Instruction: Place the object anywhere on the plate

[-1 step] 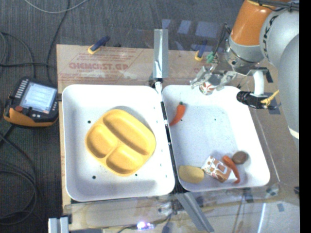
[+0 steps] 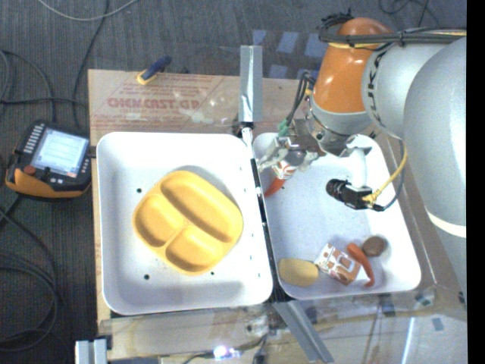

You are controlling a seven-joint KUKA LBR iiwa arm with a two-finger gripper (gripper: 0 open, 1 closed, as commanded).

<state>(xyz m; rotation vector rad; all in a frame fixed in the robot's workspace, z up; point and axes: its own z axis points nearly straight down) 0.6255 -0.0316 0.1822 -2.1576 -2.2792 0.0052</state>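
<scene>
The gripper (image 2: 279,167) is hanging over the upper left corner of the right bin (image 2: 394,279), close to the wall that divides it from the left bin (image 2: 114,279), and its metal fingers (image 2: 270,160) are pointing down and to the left beneath the grey arm (image 2: 424,89) with its orange band (image 2: 345,67). A red-orange object (image 2: 276,181) is sitting between those fingers, slanting down toward the dividing wall, so the gripper is closing narrowly on it and is holding it just above the bin floor; how much of the piece is being pinched is hard to tell, since the wrist hardware is crowding that spot. The yellow plate (image 2: 189,220), a three-compartment dish, is lying in the middle of the left bin, well apart from the held piece and on the other side of the divider. Along the near edge of the right bin, a tan potato-shaped item (image 2: 298,272) is lying beside a small red-and-white carton (image 2: 336,262), an orange carrot-like stick (image 2: 363,262) is leaning against the carton, and a brown round piece (image 2: 373,246) is sitting just beyond it. A black fitting (image 2: 345,191) with a yellow cable (image 2: 390,184) is dangling over the middle of the right bin. A teach pendant (image 2: 51,160) is resting on the floor to the left of the worktop (image 2: 174,101).
</scene>
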